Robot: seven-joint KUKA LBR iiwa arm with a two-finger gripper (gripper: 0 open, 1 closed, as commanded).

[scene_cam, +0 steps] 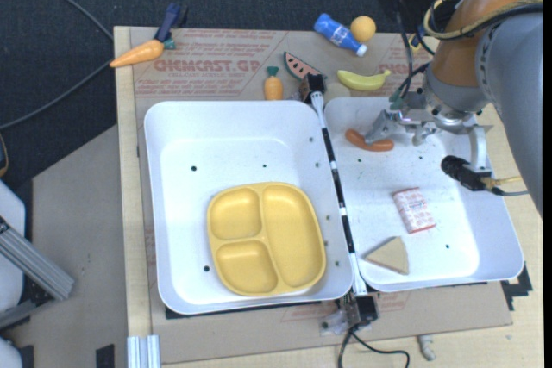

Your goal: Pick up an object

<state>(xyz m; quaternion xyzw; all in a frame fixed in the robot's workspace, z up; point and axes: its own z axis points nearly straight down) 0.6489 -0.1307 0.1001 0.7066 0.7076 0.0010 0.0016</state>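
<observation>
Two bins: my gripper (385, 127) hangs in the right bin (483, 267).
Hot dog (369, 140): just beside my fingertips.
Fingers: spread apart, clasping nothing.

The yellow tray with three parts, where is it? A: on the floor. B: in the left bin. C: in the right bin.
B: the yellow tray lies flat inside the left bin, beside the right bin that holds the toy food.

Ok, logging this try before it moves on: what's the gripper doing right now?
Gripper: low in the right bin, at the hot dog; whether it is open, shut or holding anything cannot be told.
</observation>
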